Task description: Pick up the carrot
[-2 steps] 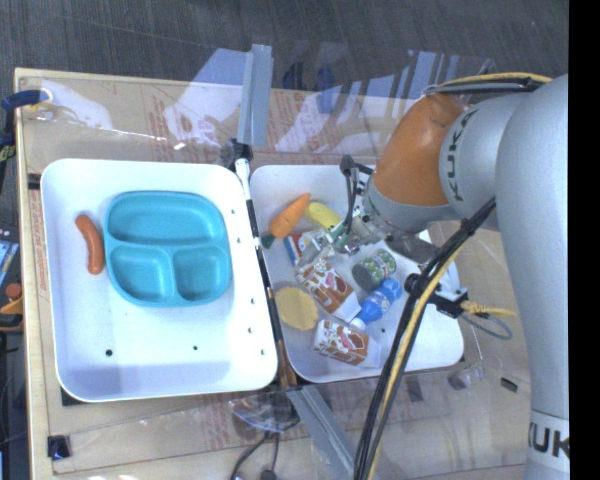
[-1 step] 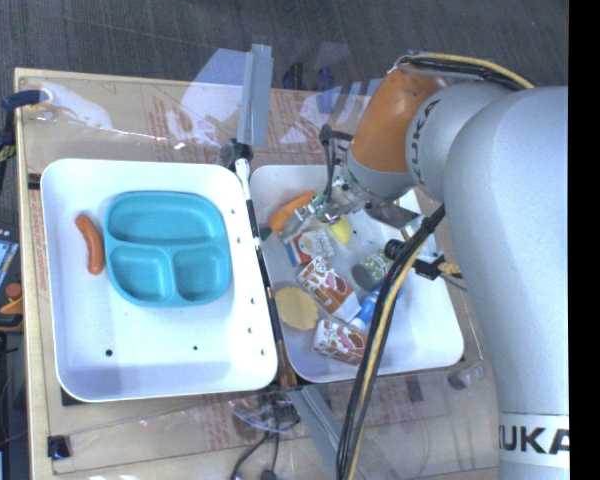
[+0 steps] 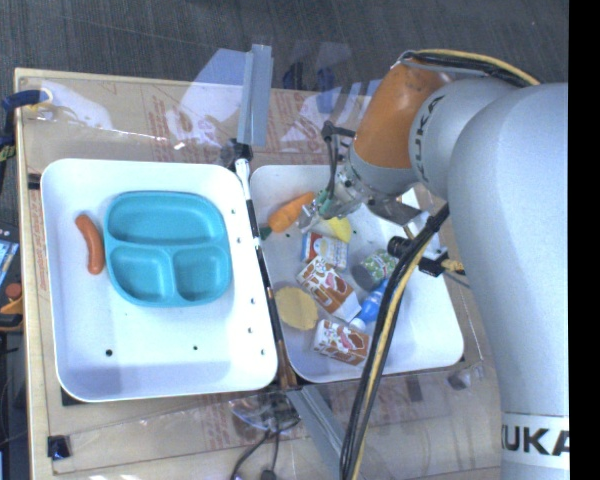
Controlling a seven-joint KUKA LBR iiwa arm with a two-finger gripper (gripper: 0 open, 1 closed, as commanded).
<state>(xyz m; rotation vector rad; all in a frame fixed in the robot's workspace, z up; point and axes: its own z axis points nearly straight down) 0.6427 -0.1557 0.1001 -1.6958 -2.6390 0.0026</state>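
The carrot, orange with a green stub at its lower-left end, lies tilted in the upper-left corner of the right bin, close to the divider between the bins. My gripper reaches down from the orange-banded wrist and sits right at the carrot's upper-right end, touching or nearly touching it. The arm's bulk hides the gripper's tip, and I cannot make out whether the carrot is gripped.
The right bin also holds patterned snack packets, a yellow disc, a blue bottle and a small can. The left bin holds a blue divided tray and a sausage. A yellow-black cable crosses the right bin.
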